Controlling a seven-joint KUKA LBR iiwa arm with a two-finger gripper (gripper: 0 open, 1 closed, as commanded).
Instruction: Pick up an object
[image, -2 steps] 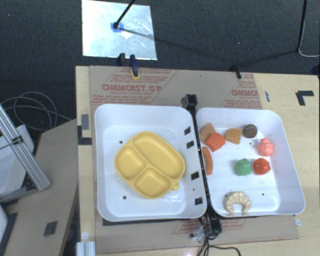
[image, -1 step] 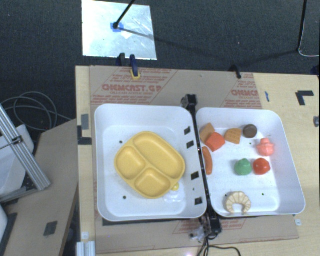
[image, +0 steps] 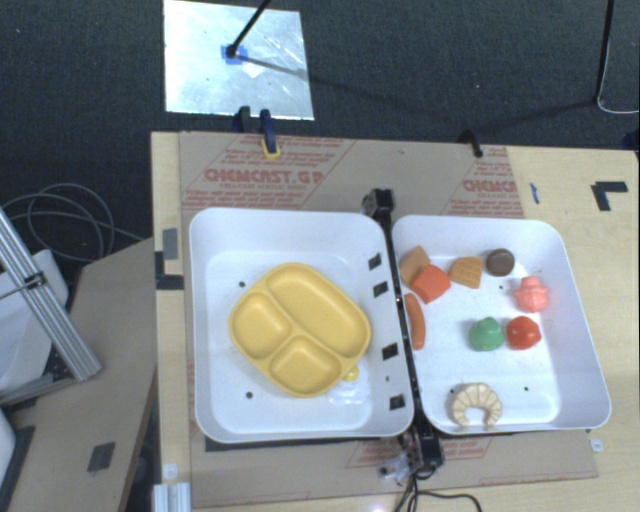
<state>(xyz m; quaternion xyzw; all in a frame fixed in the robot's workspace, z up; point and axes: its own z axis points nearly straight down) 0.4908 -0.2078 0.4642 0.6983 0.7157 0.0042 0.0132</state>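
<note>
- White plastic: two shallow bins lie side by side mid-frame. The left bin (image: 212, 260) holds the tray and the right bin (image: 560, 375) holds the small pieces.
- Yellow divided tray (image: 300, 328), with three compartments, sits slantwise at the centre of the left bin. There is bare floor all round it.
- Tan croissant (image: 476, 404) lies close to the right bin's lower wall. Its horns curl downward and its long axis runs across the frame.
- Orange sausage (image: 415, 320) lies tight along the right bin's left wall, with its long axis running up and down the frame.
- Orange-red block (image: 431, 283) touches a tan block (image: 414, 262) in the upper left corner of that bin. A waffle-brown piece (image: 465, 271) is just beside them.
- Green ball (image: 486, 334) and red ball (image: 522, 332) sit side by side near the bin's middle, with open floor below them.
- Pink lump (image: 531, 294) is near the right wall.
- Brown ball (image: 500, 262) is at the upper edge.
</note>
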